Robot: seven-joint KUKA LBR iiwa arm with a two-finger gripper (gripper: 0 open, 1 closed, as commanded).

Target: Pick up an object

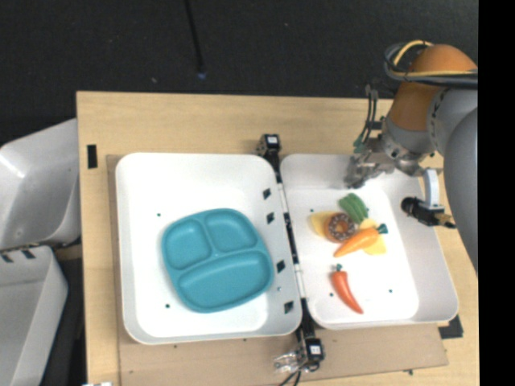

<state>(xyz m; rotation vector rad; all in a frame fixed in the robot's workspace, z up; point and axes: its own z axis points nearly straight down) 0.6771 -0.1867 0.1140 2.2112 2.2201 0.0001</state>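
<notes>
The right bin [402, 296] holds a cluster of toy food: a green vegetable [353, 207], a round donut-like piece [340, 227] on a yellow piece [375, 247], an orange carrot [358, 240] and, nearer the front, a red-orange chili pepper [345, 289]. My gripper [356, 175] hangs over the back of the right bin, just above and behind the green vegetable. Nothing shows between its fingertips.
The left bin [137, 215] holds a blue divided tray [215, 258]. A divider with black clips [284, 215] runs between the bins. A black fitting [422, 210] sits at the right bin's right rim. The wooden bench [161, 119] surrounds both bins.
</notes>
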